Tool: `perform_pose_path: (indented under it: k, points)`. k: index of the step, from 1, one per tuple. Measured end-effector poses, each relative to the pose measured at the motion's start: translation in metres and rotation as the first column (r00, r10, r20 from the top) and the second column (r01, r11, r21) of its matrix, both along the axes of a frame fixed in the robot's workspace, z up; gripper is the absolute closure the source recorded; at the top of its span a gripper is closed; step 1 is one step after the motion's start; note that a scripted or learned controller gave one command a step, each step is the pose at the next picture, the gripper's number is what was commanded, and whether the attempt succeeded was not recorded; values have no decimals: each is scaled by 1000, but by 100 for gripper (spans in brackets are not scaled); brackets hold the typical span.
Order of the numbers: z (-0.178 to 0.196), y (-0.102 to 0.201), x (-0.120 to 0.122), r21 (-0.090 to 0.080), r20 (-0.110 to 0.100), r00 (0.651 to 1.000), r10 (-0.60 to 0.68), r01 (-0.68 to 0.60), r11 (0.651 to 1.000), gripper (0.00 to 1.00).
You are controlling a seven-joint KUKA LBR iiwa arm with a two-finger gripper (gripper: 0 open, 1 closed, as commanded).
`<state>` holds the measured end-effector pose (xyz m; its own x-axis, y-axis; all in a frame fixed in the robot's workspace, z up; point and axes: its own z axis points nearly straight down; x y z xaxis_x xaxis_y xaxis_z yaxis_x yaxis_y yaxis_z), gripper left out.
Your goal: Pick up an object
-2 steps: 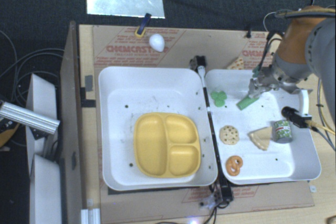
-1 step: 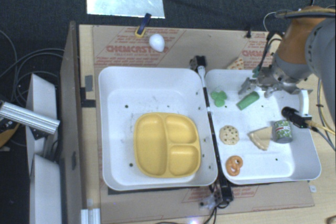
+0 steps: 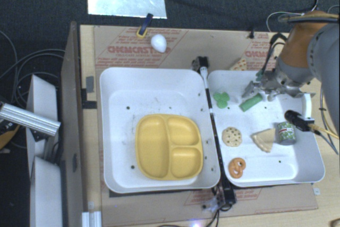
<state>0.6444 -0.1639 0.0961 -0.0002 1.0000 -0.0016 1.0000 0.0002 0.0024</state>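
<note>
**Over the right bin, the hand meets a green block**

Across the table [image 3: 175, 42], two white bins sit side by side on printed cardboard. The left bin [image 3: 114, 114] carries a yellow divided tray [image 3: 170, 146]. The right bin [image 3: 305, 162] carries the small items, and the grey arm [image 3: 319, 56] with its orange band reaches in over its far right corner. The hand [image 3: 258, 92] sits low at the upper part of this bin, right at the end of a green block [image 3: 249, 103] that lies tilted; whether the hand is clenched on the block or released cannot be told. A green leafy toy [image 3: 221, 99] lies just left of the block. Nearer the front lie a small can [image 3: 286, 133], a tan wedge [image 3: 263, 140] touching it, a chocolate-chip cookie [image 3: 231, 136] and a pretzel [image 3: 237, 167]. Behind the bins, a white egg [image 3: 158, 42] rests on the cardboard.
</note>
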Motion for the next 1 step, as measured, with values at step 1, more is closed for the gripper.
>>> perform_pose_path:
  k: [1]
  points:
    - [13,0,1,-1,4,1000,4,-4,1000,100]
